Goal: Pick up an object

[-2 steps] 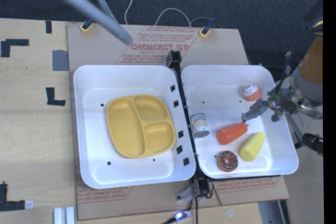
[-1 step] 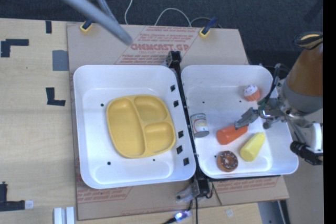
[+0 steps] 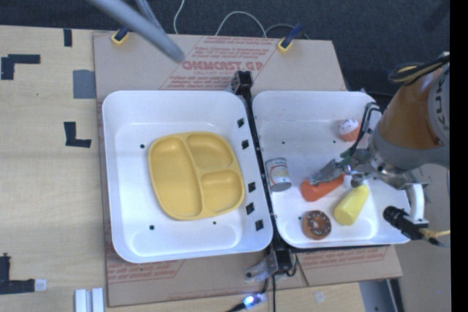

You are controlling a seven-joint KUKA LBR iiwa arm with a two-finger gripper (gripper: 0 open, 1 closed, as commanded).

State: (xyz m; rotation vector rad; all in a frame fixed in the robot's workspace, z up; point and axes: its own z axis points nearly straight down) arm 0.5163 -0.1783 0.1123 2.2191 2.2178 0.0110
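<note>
The hand point(image 3: 330, 173) sits low in the right bin point(image 3: 307, 107), its dark tips over the upper end of the orange carrot point(image 3: 320, 189); I cannot tell whether it is spread or pinching. The carrot is smooth, tapered plastic lying just beside a rounded yellow bottle-like piece point(image 3: 351, 204), so a closing grip may slide off it or nudge that neighbour. Nearby lie a small metal can point(image 3: 278, 174) and a chocolate donut point(image 3: 316, 224); a glossy yellow divided plate point(image 3: 196, 174) fills the left bin point(image 3: 117, 157).

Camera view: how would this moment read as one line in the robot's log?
gripper: low in right bin, over orange carrot-like toy | yellow piece, donut, can alongside | left bin: yellow tray
</note>
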